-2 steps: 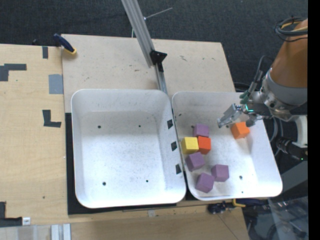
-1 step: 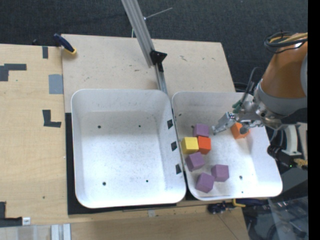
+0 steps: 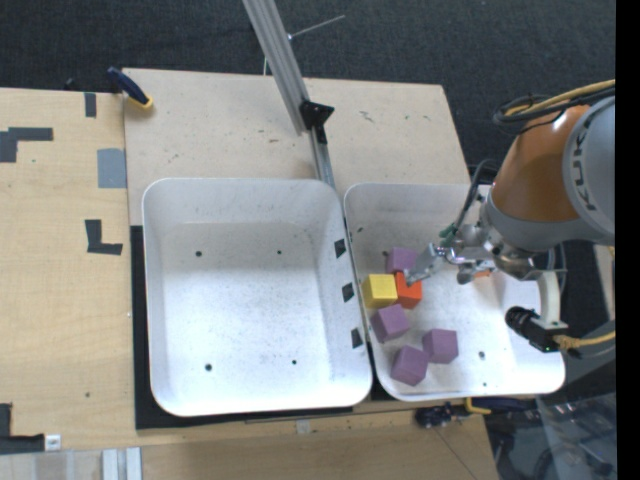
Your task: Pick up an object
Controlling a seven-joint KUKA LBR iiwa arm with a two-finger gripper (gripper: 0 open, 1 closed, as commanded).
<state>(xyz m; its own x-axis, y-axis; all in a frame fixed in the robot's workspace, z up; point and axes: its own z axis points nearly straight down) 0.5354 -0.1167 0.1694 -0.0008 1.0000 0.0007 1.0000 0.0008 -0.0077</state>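
place: robotics lab | cues: taped plywood bench [image 3: 60, 268], white bins [image 3: 160, 268] (two, side by side), KUKA arm [image 3: 560, 178]

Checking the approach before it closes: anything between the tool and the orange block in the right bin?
Nothing visible lies between them. The tool sits right at the orange block. The yellow block touches the orange one on its left, and a purple block sits just behind, crowding the grasp.
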